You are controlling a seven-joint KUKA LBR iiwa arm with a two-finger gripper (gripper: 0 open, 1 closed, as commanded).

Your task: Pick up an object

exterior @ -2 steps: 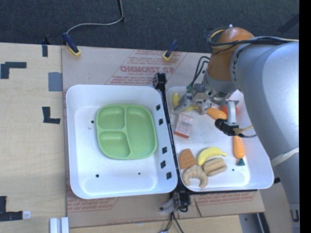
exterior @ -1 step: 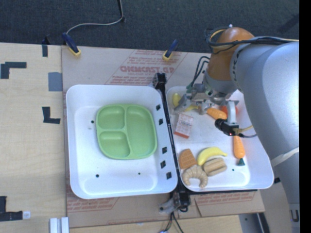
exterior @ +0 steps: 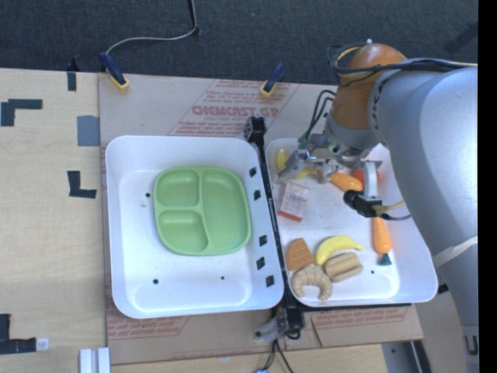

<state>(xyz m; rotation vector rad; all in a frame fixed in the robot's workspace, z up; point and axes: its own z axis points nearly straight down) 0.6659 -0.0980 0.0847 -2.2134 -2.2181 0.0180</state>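
Observation:
My gripper is low over the far end of the right bin, under the orange wrist band. A small yellow toy lies just left of it, partly hidden by the gripper. A red-and-white packet lies a little nearer than the gripper. An orange piece sits just to the gripper's right. Toward the near end lie an orange carrot, a yellow banana, a brown bread slice, a tan roll and a croissant.
The left bin holds a green divided plate. A black divider runs between the bins. The grey arm covers the right bin's far right side. Yellow-and-blue clamps grip the cardboard's far edge.

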